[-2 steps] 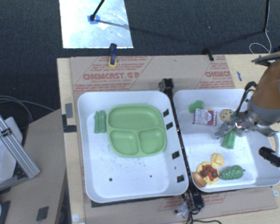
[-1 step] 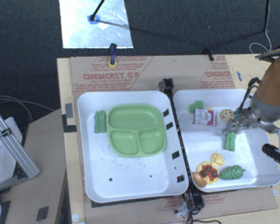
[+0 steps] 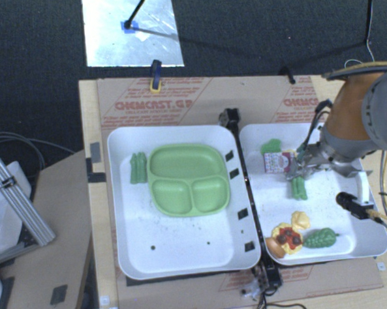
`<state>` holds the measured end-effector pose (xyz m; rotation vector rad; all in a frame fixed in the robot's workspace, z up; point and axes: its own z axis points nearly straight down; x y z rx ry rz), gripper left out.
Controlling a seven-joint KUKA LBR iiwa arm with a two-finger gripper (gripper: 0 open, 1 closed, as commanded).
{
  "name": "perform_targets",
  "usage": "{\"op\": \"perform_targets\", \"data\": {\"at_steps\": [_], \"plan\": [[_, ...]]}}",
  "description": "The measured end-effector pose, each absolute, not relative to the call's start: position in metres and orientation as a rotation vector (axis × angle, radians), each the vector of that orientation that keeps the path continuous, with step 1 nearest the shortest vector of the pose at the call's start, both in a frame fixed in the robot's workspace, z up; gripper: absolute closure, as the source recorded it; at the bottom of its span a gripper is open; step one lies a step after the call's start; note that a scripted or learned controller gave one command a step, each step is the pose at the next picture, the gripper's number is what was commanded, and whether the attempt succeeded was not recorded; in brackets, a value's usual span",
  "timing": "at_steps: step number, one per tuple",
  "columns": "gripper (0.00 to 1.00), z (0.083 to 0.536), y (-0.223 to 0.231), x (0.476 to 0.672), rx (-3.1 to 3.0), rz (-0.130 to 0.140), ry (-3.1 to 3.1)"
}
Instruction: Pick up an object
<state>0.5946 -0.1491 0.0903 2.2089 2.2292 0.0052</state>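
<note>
My hand (image 3: 298, 172) was low in the right bin (image 3: 367, 238), right at the top end of a small green stick-shaped toy vegetable (image 3: 299, 189), maybe a bean or pickle. Couldn't tell if the fingers were apart or together, too small and dark at that spot, and couldn't tell if it was touching the piece. That green piece looked like the pick target to me.

To do it well, I'd say: centre over the middle of the stick, not its end, close across the narrow width, lift straight. It sat just beside a pink-and-white carton (image 3: 277, 162), so a wide approach could nudge that.

Other stuff in the right bin: green leafy piece (image 3: 270, 146) above the carton, yellow lumpy piece (image 3: 300, 220), a pizza-like slice with red dots (image 3: 285, 238), bumpy green vegetable (image 3: 319, 239) near the front rim. All looked like smooth moulded plastic, likely slippery.

Left bin (image 3: 131, 252): pale green divided plate (image 3: 187, 180), three compartments, glossy, rounded corners; a ribbed green bundle like asparagus (image 3: 137, 168) just beside it. Bins were shallow white plastic on a cardboard-covered surface (image 3: 177, 99).
</note>
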Motion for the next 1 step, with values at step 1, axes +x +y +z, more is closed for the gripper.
{"op": "perform_targets", "data": {"at_steps": [1], "plan": [[1.00,0.2148,-0.0524,0.5970,2.199,0.021,2.232]]}}
